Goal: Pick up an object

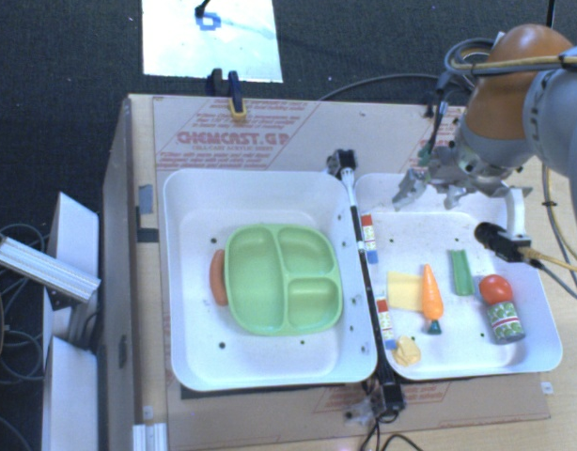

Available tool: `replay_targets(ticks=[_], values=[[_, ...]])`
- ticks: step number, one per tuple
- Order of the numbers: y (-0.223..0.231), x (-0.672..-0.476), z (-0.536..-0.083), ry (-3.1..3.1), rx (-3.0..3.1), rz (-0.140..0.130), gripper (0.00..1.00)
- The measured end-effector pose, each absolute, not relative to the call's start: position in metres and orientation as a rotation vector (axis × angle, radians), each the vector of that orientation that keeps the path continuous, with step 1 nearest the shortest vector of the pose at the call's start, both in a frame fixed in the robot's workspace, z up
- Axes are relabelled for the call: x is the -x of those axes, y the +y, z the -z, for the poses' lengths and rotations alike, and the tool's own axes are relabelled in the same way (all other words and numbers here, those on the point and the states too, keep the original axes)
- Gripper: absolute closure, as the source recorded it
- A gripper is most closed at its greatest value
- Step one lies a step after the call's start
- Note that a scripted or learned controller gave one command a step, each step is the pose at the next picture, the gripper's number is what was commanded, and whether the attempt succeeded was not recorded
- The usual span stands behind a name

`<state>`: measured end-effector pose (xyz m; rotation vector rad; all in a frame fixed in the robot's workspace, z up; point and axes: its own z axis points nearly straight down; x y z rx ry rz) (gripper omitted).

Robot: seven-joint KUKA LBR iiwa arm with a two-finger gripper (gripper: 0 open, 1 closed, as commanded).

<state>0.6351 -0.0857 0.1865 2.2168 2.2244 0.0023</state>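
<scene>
orange carrot (431, 294), lying in right bin (542, 355)

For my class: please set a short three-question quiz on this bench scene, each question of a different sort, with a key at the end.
1. True or false: the green divided plate lies in the right bin.
2. Which item lies directly beside the yellow cheese slice? A) the carrot B) the red-capped bottle C) the sausage
3. Fill in: the gripper hovers over the ___ bin's far edge.

Key: 1. False; the plate sits in the left bin. 2. A. 3. Right.
</scene>
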Motion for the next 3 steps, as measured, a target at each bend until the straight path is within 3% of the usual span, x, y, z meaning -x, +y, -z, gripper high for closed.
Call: replay_targets(ticks=[1,2,3], values=[[-0.115,-0.592,-0.084,2.222,-2.219,0.0,0.0],[-0.121,-0.558,-0.085,2.222,-2.22,-0.001,0.0],[-0.121,-0.559,-0.096,2.221,-2.217,-0.004,1.0]])
